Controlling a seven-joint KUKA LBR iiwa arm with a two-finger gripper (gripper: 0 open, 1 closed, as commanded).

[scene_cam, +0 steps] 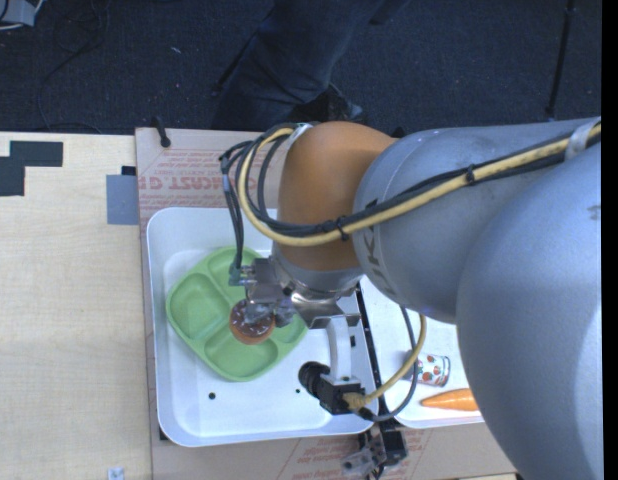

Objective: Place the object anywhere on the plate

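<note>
While the grey arm (469, 238) is reaching in from the right, its gripper (257, 313) is hanging just over a green divided plate (204, 313) in the left white bin (179, 408). A round reddish-brown object (251, 328) is sitting under the gripper on the plate (whether it is gripped cannot be told). An orange carrot (451, 400) is lying in the right bin.

White bins (179, 408) on wooden bench (59, 318)

arm (439, 228) hides right bin (429, 418), plate (204, 308) partly covered
</note>
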